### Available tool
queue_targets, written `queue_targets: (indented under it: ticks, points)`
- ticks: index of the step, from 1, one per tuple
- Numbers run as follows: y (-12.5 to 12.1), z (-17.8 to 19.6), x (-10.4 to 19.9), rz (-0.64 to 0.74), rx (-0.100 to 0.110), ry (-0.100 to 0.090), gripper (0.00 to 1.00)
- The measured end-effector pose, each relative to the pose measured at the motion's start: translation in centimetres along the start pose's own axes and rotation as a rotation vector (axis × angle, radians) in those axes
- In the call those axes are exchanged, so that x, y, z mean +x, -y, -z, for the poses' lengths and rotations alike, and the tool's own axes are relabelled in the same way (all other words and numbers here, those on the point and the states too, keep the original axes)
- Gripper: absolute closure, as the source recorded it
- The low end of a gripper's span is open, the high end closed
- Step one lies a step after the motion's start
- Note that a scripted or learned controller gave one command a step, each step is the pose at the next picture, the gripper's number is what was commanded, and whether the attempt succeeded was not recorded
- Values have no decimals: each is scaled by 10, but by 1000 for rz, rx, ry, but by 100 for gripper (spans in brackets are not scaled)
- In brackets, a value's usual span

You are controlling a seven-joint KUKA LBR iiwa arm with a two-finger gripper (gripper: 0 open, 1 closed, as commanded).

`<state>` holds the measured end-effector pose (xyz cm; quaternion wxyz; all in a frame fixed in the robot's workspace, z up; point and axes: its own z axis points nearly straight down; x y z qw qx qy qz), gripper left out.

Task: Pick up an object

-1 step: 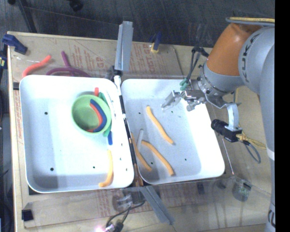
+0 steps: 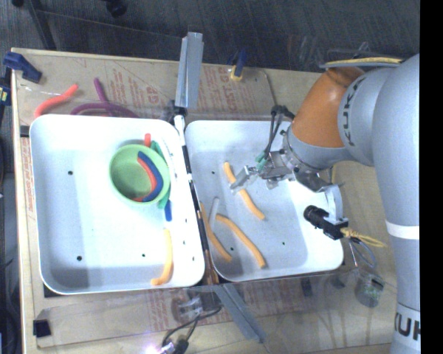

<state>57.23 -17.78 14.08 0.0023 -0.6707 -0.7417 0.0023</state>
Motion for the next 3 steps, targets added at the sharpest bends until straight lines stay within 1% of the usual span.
queue_targets:
  ticks: [1, 2, 3]
  points:
    - [-12, -49, -3, 138, -2, -2, 0]
    - [-12, -39, -4, 141, 0, -1, 100]
    - [-70, 46, 37, 370, -7, 2, 100]
